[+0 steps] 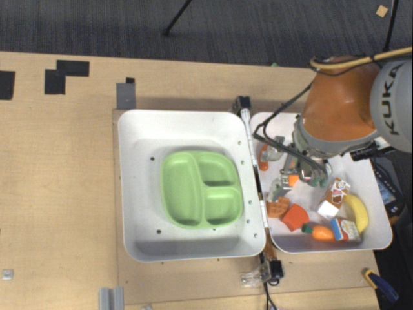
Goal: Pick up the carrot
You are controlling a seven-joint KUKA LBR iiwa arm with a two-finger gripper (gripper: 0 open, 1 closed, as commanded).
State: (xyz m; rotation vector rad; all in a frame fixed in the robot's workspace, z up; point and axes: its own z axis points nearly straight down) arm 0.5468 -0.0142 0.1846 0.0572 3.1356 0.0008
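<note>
Gripper (298,176) is lowered into the right bin (381,237), finger state impossible to tell; the carrot (321,232) is seen lower right, apart, not yet grasped.

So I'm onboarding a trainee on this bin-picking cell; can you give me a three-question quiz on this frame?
1. True or false: the green divided plate lies in the left bin.
2. Which lies nearest the carrot: A) the banana, B) the red block, C) the green divided plate?
3. Which bin is the gripper over?

Key: 1 true; 2 B; 3 the right bin.
</note>
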